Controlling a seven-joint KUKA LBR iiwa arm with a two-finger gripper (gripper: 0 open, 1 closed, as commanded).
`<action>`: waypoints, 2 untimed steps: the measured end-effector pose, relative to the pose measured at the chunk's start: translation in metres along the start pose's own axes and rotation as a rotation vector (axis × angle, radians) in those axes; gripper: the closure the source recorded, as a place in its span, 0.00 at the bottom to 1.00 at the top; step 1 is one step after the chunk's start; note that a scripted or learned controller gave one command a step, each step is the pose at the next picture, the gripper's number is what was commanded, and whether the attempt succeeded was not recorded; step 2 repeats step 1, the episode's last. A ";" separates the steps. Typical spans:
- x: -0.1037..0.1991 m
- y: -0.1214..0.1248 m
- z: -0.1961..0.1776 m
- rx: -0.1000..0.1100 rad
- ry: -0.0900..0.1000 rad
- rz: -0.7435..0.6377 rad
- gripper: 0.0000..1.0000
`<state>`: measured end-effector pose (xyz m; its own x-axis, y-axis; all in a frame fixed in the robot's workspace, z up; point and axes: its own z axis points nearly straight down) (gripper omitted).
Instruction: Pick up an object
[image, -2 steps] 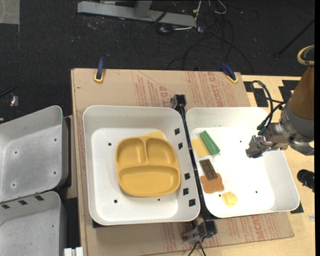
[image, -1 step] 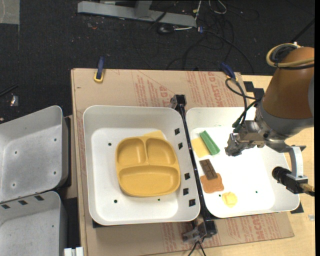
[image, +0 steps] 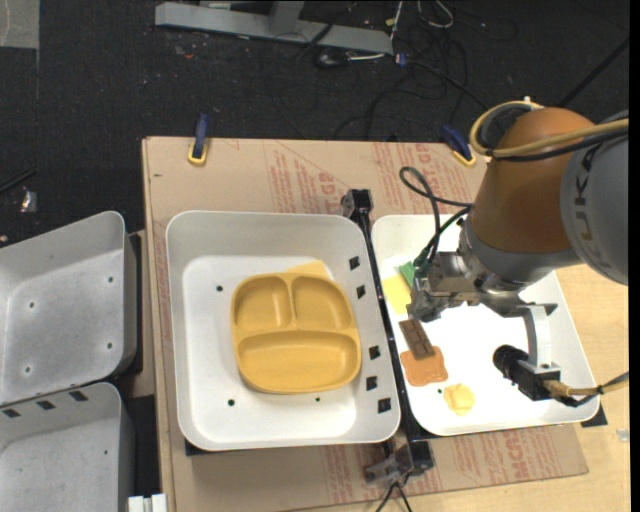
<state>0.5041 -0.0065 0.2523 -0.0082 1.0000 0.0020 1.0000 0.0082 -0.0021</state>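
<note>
the gripper is hanging low over the left part of the right bin; whether it is released or clenched cannot be told. just below it a brown rectangular block is lying tilted, its lower end resting on a flat orange piece. a yellow piece and a green piece are sitting beside the gripper, and a small yellow object is lying nearer the front. the left bin is carrying a yellow divided plate.
</note>
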 end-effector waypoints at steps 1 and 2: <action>0.050 0.004 0.018 0.001 -0.001 0.001 1.00; 0.050 0.004 0.018 0.001 -0.001 0.001 1.00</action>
